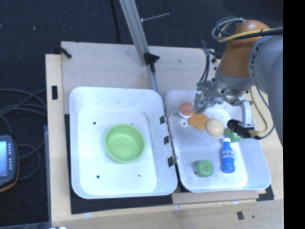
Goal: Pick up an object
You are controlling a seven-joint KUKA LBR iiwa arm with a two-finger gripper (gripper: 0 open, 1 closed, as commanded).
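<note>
My gripper (201, 107) hangs over the back of the right bin (252, 173), just above and between a small red-orange ball (186, 110) and an orange rounded piece (197, 121). A pale cream egg-shaped object (215, 127) lies right beside the orange piece. Nearer the front stand a blue bottle with a white cap (228, 157) and a green apple-like object (205, 168). Nothing shows between the gripper's fingers.
The left bin (86, 113) holds a light green bowl (125, 142) near its middle. A slanted metal pole (136, 27) rises behind the bins. The divide between the bins runs down the centre with black clips.
</note>
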